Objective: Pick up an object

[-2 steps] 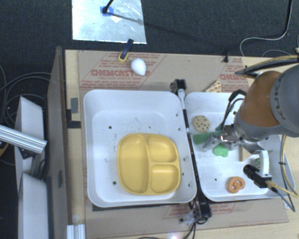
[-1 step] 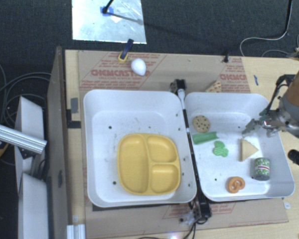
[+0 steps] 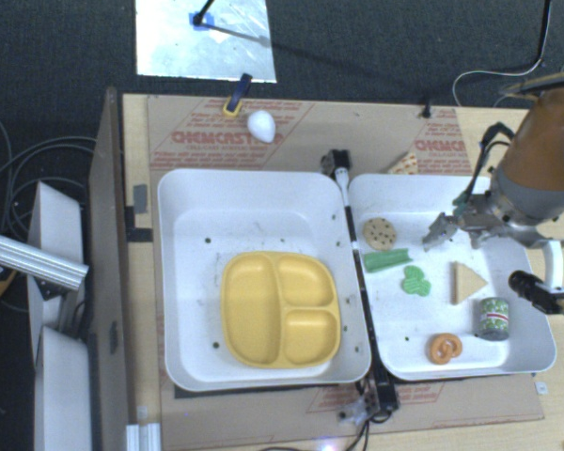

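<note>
Right bin (image 3: 536, 346), contents: green bar-shaped piece (image 3: 385, 260), flat, long axis running 3 to 9 o'clock with a slight rise toward 3, lying at the bin's 9 o'clock side just beside the dividing wall. Round tan cookie with dark specks (image 3: 379, 232), at 12 o'clock of the green bar, near it. Green lobed piece (image 3: 415, 281), rounded clumps, at 4 o'clock of the bar, just beside its end. Pale tan wedge (image 3: 467, 282), triangular, apex pointing toward 12 o'clock, at the bin's centre-right. Small cylinder with green speckled label (image 3: 493, 318), upright, at 5 o'clock of the wedge. Orange pretzel-shaped piece (image 3: 444, 348), at the bin's 6 o'clock edge. Claw (image 3: 448, 229), grey, at the bin's 1 o'clock region above its floor, nothing seen between its fingers; whether they stand apart or together cannot be told. Arm with orange band (image 3: 543, 144) enters from 3 o'clock. Left bin (image 3: 183, 252): yellow divided plate (image 3: 282, 308), three compartments, at its 5 o'clock part. Worktop (image 3: 207, 134) beyond the bins: white egg-shaped object (image 3: 261, 125) at 12 o'clock of the left bin.
</note>
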You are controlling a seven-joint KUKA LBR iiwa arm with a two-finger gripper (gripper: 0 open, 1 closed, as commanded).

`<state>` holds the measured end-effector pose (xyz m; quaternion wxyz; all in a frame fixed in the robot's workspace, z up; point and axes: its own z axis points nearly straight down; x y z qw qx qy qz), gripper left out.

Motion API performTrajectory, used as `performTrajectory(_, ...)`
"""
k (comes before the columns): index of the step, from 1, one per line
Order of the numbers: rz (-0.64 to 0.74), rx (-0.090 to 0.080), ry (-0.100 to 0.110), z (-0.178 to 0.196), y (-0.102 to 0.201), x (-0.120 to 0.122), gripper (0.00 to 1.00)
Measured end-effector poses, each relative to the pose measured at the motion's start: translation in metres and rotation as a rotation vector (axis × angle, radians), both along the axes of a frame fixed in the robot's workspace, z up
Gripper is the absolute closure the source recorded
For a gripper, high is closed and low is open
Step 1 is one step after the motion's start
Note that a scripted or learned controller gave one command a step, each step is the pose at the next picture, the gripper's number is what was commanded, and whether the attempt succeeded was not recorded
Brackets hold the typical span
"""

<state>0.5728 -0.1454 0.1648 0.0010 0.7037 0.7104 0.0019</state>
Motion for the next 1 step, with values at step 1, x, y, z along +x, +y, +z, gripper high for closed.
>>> performTrajectory(1, -0.007, 0.001, 0.007, -0.0839, 0.0379, -0.0404, 0.0)
